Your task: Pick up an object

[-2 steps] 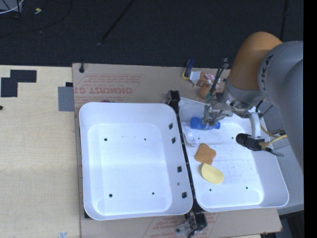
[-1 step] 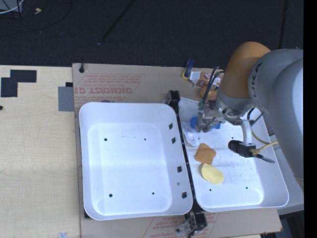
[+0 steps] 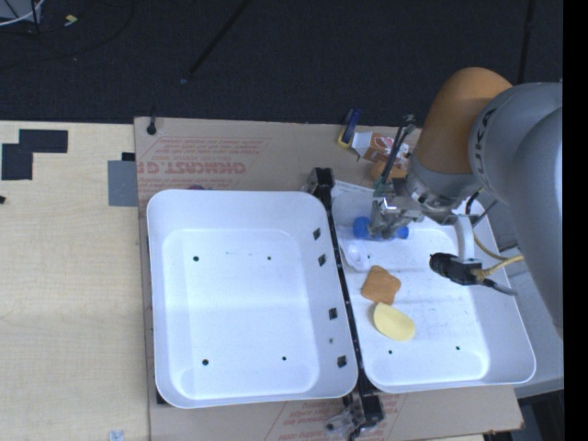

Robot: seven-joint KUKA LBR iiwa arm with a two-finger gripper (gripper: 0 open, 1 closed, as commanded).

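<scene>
The grey arm with its orange band reaches down from the right into the far part of the right bin [image 3: 496,366]. Its gripper [image 3: 387,223] sits low over a blue object [image 3: 365,227] near the bin's back left corner, and the wrist hides how the two meet. Nearer the front lie a tan-orange flat piece [image 3: 380,286] and a yellow oval piece [image 3: 393,322], side by side. A small pale, clear-looking item [image 3: 354,252] rests left of the tan piece.
The left bin [image 3: 170,246] stands beside the right one, with a black clip divider [image 3: 331,274] between them. A black cable fitting [image 3: 457,267] hangs over the right bin. Small packages [image 3: 367,145] lie on the cardboard behind the bins.
</scene>
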